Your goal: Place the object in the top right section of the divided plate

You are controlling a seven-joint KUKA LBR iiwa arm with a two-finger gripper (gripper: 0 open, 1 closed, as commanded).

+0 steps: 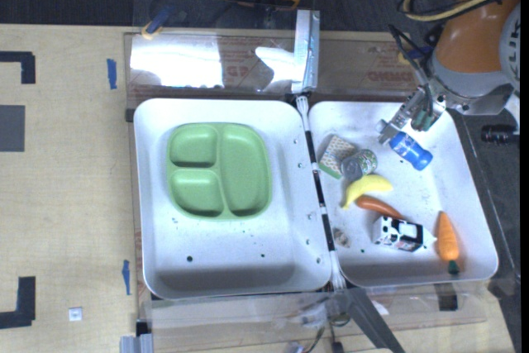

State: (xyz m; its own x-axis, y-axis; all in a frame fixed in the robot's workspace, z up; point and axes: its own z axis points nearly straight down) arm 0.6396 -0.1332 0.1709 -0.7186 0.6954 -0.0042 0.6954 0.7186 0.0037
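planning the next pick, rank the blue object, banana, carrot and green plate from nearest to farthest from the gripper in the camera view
1. Blue object: just below the gripper, right bin.
2. Banana: middle of the right bin.
3. Carrot: right bin's lower right corner.
4. Green plate: left bin, farthest.

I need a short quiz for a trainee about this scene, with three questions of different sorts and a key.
1. True or false: the green divided plate lies in the left bin.
2. Which thing lies nearest the gripper? A) carrot B) blue object C) banana
3. Fill in: the carrot lies in the ____ bin.

Key: 1 true; 2 B; 3 right.
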